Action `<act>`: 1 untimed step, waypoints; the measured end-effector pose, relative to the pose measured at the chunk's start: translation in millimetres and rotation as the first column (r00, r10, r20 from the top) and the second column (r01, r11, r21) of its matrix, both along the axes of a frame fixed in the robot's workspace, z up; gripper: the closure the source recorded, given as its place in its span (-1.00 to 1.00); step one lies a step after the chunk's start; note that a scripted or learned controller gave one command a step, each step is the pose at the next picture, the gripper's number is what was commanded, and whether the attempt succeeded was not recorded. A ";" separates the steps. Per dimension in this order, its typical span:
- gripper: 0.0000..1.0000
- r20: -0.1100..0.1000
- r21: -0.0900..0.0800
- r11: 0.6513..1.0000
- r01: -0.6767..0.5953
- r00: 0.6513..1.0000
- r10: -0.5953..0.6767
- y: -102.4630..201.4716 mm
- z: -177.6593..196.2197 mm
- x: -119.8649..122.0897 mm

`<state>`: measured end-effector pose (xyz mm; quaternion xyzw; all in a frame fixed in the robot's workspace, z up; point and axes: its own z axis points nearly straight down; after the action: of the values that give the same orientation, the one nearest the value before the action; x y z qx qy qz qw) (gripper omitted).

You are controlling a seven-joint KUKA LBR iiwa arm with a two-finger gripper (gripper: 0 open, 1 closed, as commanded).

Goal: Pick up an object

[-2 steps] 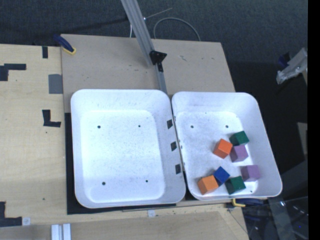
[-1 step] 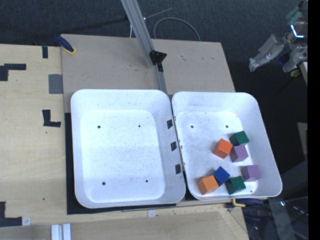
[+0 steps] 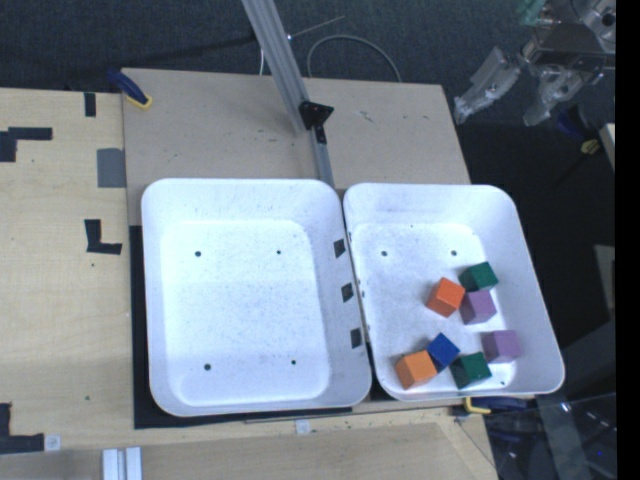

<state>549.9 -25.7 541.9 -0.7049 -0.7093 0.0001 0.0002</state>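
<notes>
Two shallow white plastic bins sit side by side on the bench, their inner rims touching. The left bin (image 3: 170,268) offers a bare floor. In the right bin (image 3: 420,208), the upper half of the floor lies open; seven small blocks crowd its 5 o'clock corner, close to the rim. Count: two orange cubes — one (image 3: 446,296) central, one (image 3: 415,368) at 7 o'clock of the cluster; two green cubes (image 3: 481,275) (image 3: 470,369), at 12 and 6 o'clock; two purple cubes (image 3: 478,306) (image 3: 500,345); one blue cube (image 3: 443,349) touching the lower orange. Cubes show no long axis; most sit rotated to the bin walls. The two-finger gripper (image 3: 505,88) hangs outside the bins at 1 o'clock, fingers spread, grasping nothing.
</notes>
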 end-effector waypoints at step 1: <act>-1.00 -0.001 0.000 1.000 0.005 1.000 -0.005 6.5 1.1 -30.7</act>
<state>519.2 -19.2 542.9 -0.7067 -0.7075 0.0004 0.0003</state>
